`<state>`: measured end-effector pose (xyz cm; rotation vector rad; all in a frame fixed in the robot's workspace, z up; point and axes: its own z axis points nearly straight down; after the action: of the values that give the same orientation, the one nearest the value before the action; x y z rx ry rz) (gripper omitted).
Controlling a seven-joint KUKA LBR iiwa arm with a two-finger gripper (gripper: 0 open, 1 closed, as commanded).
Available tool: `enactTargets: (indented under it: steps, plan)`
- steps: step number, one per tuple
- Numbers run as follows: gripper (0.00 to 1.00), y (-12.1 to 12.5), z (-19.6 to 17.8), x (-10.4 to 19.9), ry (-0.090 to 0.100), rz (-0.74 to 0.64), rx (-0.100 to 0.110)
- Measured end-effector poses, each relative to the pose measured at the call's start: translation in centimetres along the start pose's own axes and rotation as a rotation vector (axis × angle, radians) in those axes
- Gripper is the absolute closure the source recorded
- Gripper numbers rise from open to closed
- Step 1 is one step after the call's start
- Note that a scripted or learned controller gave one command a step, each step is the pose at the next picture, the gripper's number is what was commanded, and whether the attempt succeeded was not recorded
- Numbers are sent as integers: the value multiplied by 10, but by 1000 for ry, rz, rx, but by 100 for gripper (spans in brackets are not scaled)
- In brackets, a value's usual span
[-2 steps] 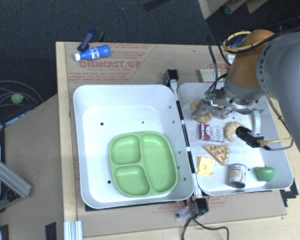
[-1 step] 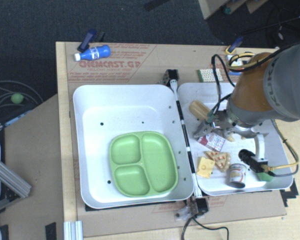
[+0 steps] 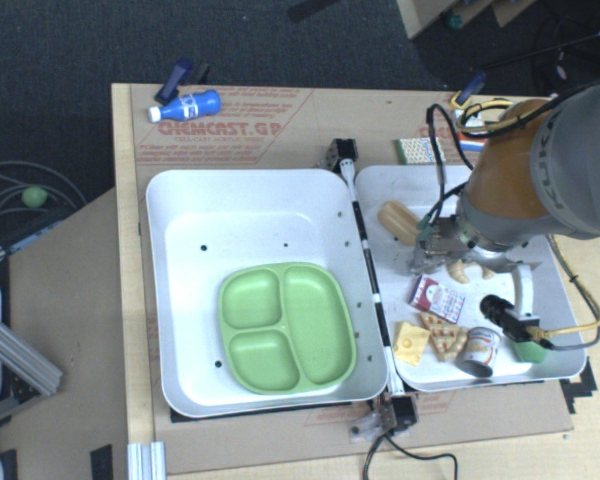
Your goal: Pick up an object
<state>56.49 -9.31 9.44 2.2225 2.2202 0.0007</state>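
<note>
— What fills the left of the frame?
— The left bin (image 3: 180,268), with a green divided plate (image 3: 282,326) lying low in its middle.
— And on the right?
— The arm (image 3: 540,168) hangs over the right bin (image 3: 550,363). Its gripper (image 3: 442,246) sits low among small things; whether it grasps anything, I cannot tell.
— Which things?
— A tan roll (image 3: 400,218) upper left of it, a red packet (image 3: 436,298) below, then a yellow cheese wedge (image 3: 412,344), a waffle piece (image 3: 444,342) and a small can (image 3: 478,348).
</note>
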Motion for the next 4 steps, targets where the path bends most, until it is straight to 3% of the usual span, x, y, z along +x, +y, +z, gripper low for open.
enactTargets:
  steps: [1,2,4]
  plan:
    - [0,0,0,0,0,0,0]
    - [0,-33,3,-3,0,0,3]
    - [0,-33,10,-1,1,-1,3]
